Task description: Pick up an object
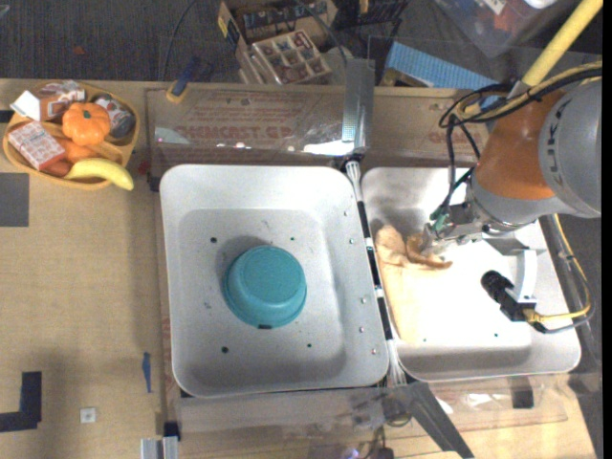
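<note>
Gripper [432, 245] at 9 o'clock in right bin [478, 347], over floppy tan thing [406, 250]; can't tell its state, prob slips out.

- The scene is evenly and fairly brightly lit from above, with the two white bins [191, 352] the brightest areas.
- The right bin [478, 347] shows a warm yellowish cast across its floor near the left wall.
- Soft glare sits on the clear plastic sheet [249, 127] behind the bins.
- The teal bowl [266, 285] casts only a faint, short shadow on the bin floor.
- The arm [545, 156] throws a diffuse shadow on the right bin's upper wall.
- The dark floor [96, 17] at the top is dim and grainy.
- Overall sharpness is modest; fine details look soft, and straight edges bow slightly toward the frame borders.
</note>
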`<act>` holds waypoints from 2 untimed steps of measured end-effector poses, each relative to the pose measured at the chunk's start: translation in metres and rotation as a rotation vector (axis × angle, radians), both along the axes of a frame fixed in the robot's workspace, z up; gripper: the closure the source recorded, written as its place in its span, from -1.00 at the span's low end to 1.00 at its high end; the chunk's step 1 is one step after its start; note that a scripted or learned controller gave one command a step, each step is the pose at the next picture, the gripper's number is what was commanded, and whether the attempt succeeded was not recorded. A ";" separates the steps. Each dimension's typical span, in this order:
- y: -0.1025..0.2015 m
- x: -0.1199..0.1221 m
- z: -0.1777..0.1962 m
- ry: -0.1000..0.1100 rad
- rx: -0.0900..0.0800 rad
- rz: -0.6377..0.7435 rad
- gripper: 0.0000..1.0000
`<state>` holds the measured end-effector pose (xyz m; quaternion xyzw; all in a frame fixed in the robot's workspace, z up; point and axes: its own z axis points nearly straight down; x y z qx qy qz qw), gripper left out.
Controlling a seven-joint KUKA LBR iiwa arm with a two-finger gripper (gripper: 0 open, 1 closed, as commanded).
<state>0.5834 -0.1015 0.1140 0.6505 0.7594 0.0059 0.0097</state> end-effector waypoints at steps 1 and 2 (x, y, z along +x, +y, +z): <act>0.000 0.000 0.000 0.000 0.000 0.000 -1.00; 0.005 0.004 -0.022 0.009 0.001 0.069 -1.00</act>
